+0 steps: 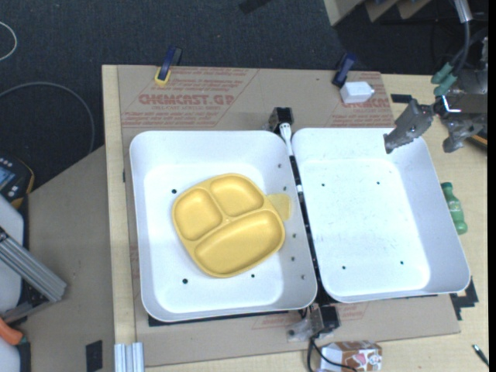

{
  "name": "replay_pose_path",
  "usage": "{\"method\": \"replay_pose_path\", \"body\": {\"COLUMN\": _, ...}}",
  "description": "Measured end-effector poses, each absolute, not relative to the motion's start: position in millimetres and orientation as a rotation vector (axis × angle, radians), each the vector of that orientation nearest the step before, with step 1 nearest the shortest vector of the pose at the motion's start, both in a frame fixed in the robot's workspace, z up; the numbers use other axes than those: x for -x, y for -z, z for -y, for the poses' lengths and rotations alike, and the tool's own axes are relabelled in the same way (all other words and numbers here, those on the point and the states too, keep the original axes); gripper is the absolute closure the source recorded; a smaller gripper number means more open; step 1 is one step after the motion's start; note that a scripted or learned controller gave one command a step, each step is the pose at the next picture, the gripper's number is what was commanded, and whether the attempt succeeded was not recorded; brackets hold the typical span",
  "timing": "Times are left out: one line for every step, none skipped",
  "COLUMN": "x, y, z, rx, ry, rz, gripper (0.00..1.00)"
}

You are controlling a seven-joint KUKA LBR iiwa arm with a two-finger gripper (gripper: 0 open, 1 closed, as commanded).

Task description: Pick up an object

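A yellow three-compartment plate (227, 223) lies in the middle of the left bin (155, 161). A small flat yellow piece (280, 204) peeks out from under its right edge. My gripper (430, 134) hovers above the far right corner of the right bin (372, 208), well away from the plate. Its two fingers (403, 132) are spread apart and it is open, with nothing between them.
A white block (356, 92) and two blue clamps (166, 64) (343, 70) sit on the cardboard behind the bins. A green object (454, 208) lies off the right bin's right rim. A black strip (294, 178) runs between the bins.
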State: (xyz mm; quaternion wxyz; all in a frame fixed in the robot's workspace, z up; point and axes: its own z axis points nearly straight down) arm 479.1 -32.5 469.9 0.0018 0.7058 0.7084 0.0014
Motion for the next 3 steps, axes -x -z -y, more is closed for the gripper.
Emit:
{"method": "replay_pose_path", "body": {"x": -479.7, "y": -502, "z": 86, "rx": -2.221, "ry": -0.004, "rz": -2.214, "gripper": 0.00}}
{"method": "replay_pose_path", "body": {"x": -480.5, "y": -512, "z": 84, "rx": -2.215, "ry": -0.005, "rz": -2.217, "gripper": 1.00}}
{"method": "replay_pose_path", "body": {"x": -478.9, "y": -395, "z": 72, "rx": -2.226, "ry": 0.004, "rz": -2.223, "gripper": 1.00}}
